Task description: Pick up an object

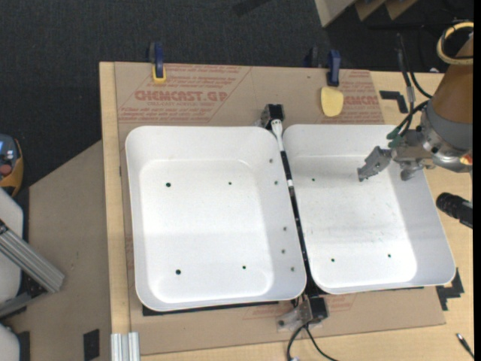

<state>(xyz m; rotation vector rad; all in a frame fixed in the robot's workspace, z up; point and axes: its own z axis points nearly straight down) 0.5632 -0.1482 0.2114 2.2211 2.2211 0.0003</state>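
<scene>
Camera view: gripper hangs over the upper right part of the right bin; whether it is spread or pressed together cannot be told. No pickable object is visible in the right bin or the left bin. A yellow piece lies on the board just beyond the right bin. Judgement: locate a target before descending; closing here would likely grasp nothing.
</scene>
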